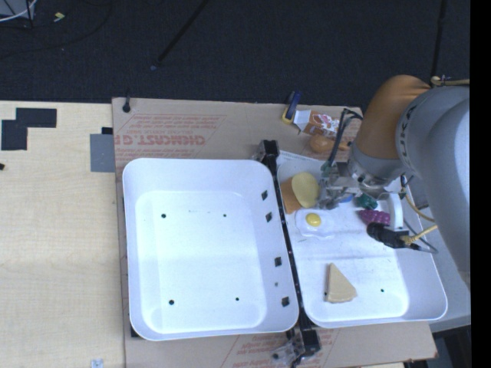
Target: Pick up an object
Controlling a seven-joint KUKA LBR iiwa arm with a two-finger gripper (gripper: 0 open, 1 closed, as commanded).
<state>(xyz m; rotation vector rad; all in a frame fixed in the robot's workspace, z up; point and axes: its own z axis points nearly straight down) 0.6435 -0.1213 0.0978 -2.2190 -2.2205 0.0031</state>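
My gripper (331,194) reaches down into the back of the right bin (399,297), just right of a yellow rounded piece (305,188) that rests on an orange-brown piece (290,198). A fried egg toy (313,221) lies just in front of the gripper. Close to its right side sit a small teal object (368,202) and a purple object (377,217). A tan wedge (338,284) lies near the bin's front. Nothing shows between the fingers.
The left bin (138,205) stands beside the right one, with a black divider (280,228) between them. A bread packet (322,125) and a blue-yellow item (291,107) lie on the cardboard behind the bins. The arm covers the right bin's back right corner.
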